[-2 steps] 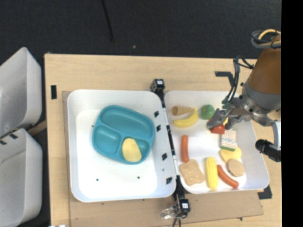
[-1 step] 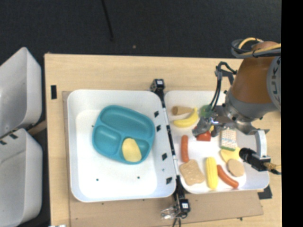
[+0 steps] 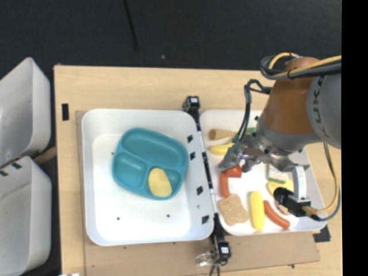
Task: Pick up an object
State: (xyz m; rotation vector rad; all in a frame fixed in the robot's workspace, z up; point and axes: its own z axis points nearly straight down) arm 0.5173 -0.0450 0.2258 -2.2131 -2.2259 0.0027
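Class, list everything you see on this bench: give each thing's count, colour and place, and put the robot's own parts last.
Bench: one, light wood, under both bins.
Bins: two, white, side by side; left bin, right bin.
Tray: one, teal, divided, in left bin.
Yellow lump: one, in the tray's lower right compartment.
Bread slice: one, tan, right bin, front.
Corn cob: one, yellow, right of the bread.
Sausage: one, orange-red, right of the corn.
Banana: one, yellow, right bin, left side.
Red piece: one, below the pincer.
Arm: one, grey and orange, over right bin.
Pincer: one, low over the red piece.
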